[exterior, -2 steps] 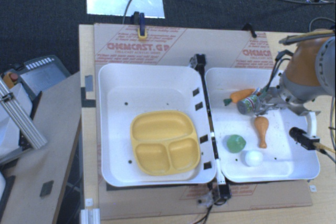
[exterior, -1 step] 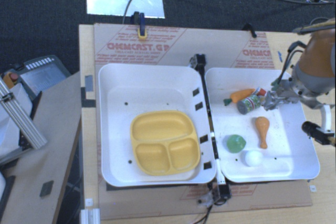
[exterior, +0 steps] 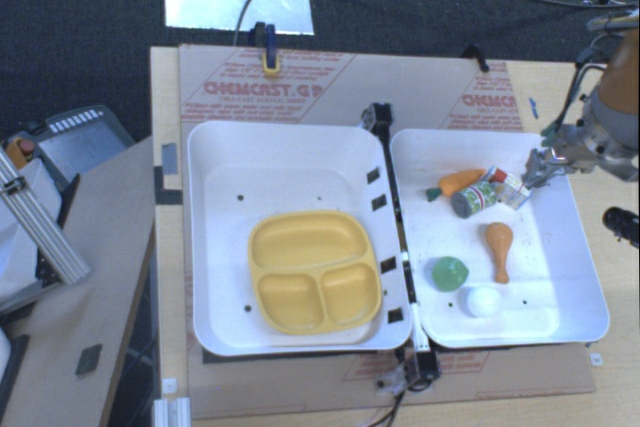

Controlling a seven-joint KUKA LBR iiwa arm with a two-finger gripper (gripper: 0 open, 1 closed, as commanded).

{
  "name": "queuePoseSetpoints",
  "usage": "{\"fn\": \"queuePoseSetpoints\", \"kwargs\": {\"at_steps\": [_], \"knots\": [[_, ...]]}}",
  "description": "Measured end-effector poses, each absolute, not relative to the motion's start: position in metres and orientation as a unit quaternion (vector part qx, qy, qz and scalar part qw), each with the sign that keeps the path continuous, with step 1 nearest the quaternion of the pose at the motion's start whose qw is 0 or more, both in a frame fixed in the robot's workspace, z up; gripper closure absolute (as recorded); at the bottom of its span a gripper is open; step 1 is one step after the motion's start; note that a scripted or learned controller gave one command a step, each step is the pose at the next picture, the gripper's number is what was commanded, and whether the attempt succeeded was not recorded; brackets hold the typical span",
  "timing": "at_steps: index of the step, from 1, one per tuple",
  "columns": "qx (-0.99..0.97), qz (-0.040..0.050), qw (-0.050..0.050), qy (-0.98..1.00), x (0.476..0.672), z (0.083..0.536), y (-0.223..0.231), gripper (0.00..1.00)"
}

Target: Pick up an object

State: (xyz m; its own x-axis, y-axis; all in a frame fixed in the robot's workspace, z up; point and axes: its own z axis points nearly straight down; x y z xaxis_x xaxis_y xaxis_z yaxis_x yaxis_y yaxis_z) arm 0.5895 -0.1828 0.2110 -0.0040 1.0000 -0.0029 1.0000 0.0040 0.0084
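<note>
**Arm at the right bin's far-right edge, before a pick**

Camera view: two white bins stand side by side on the bench. The left bin (exterior: 215, 175) holds one yellow divided tray (exterior: 315, 270), lying toward that bin's near-right corner. The right bin (exterior: 570, 315) holds five loose things: one orange carrot-shaped toy (exterior: 462, 181) and one small can (exterior: 478, 199) touching it, both near the far edge; one tan drumstick-shaped toy (exterior: 498, 248) at mid-bin; one green lump (exterior: 449, 272) and one white ball (exterior: 483, 300) toward the near edge. The gripper (exterior: 545, 165) hangs over the far-right part of the right bin, close beside the can's pale, labelled end; how wide it stands cannot be told at this size, and nothing is seen in its hold.

The relation that matters: the can, judged the likeliest thing to be picked, lies just to the left of the gripper, with its long axis slanting from the far-right toward the near-left; the carrot-shaped toy lies alongside it on the far side, so a closing grasp may catch both. The drumstick-shaped toy lies nearer the bin's near edge, its long axis running roughly far to near.
</note>
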Motion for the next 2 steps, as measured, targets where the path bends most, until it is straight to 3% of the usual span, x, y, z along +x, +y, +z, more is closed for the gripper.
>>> {"fn": "queuePoseSetpoints", "kwargs": {"at_steps": [1,2], "knots": [[0.705,0.0019,0.004,0.709,0.596,0.272,-0.176,1.00],[0.704,0.0006,0.000,0.710,0.594,0.254,-0.126,1.00]]}}
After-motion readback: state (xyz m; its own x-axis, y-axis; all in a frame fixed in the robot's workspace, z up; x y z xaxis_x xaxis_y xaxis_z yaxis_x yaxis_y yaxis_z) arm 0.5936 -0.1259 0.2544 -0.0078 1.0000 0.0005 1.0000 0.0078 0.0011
